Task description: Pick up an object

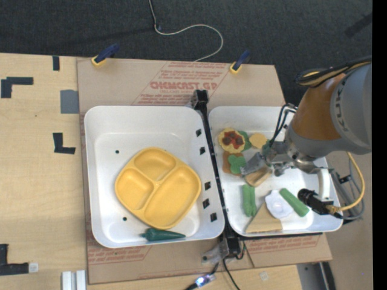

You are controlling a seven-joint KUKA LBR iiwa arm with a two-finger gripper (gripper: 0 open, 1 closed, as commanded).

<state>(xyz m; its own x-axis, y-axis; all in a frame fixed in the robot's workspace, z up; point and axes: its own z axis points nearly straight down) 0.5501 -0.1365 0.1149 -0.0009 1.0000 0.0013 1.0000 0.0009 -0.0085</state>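
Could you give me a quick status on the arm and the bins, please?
Gripper low in right bin, among toy foods; grasp unclear. Tan block right beneath it. Green pieces crowd alongside.

Red print on the cardboard sheet (175, 83) under the bins, top line seemingly "CHEMCAST GP", smaller lines beneath unreadable

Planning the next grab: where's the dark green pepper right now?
In the left bin, at its near edge, the dark green pepper lies just below the yellow tray.
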